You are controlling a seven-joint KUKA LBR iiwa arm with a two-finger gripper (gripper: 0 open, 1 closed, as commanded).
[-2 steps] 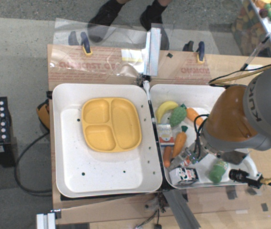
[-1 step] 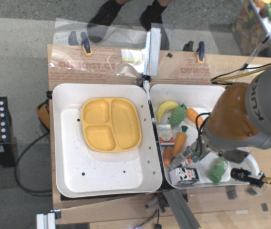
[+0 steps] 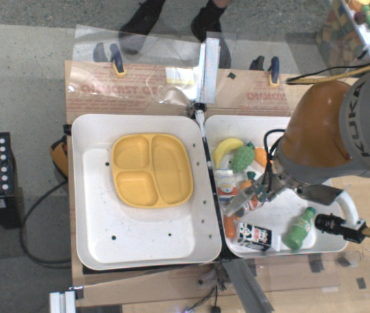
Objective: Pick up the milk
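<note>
The milk (image 3: 255, 235) is a small white carton with black cow patches. It lies flat near the front wall of the right bin (image 3: 283, 124). My gripper (image 3: 241, 203) hangs low over the left middle of that bin, just above and behind the carton, amid a cluster of toy food. Nothing can be seen held in it. The arm's orange band (image 3: 315, 126) and grey wrist cover the bin's right middle.
In the right bin also lie a banana (image 3: 226, 150), a green toy (image 3: 243, 156), an orange piece (image 3: 260, 155), a small white box (image 3: 224, 180) and a green bottle (image 3: 299, 228). A yellow divided plate (image 3: 152, 169) sits in the left bin (image 3: 94, 240).
</note>
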